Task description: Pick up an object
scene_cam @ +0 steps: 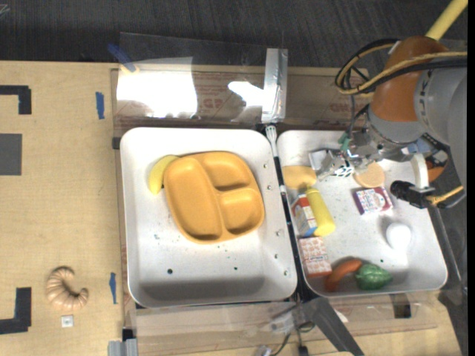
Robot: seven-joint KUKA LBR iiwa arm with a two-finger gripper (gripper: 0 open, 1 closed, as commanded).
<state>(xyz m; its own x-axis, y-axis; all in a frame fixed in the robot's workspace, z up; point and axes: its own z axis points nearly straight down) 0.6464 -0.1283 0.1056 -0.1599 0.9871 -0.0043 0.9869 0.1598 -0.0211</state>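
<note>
Overhead, a grey arm's gripper (335,162) hung low over the right bin (423,254).
Whether it was open or closed could not be told. A tan bun (298,176) lay just left of it, a yellow bottle (320,212) below, a round cracker (369,175) right.

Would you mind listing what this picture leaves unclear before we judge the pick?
- Gripper, camera view: small and cluttered against the right bin; whether it holds anything is unclear.
- Banana: mostly hidden under the orange tray.
- Packets: print too small to read.
- Arm: cut off by the right edge.
</note>
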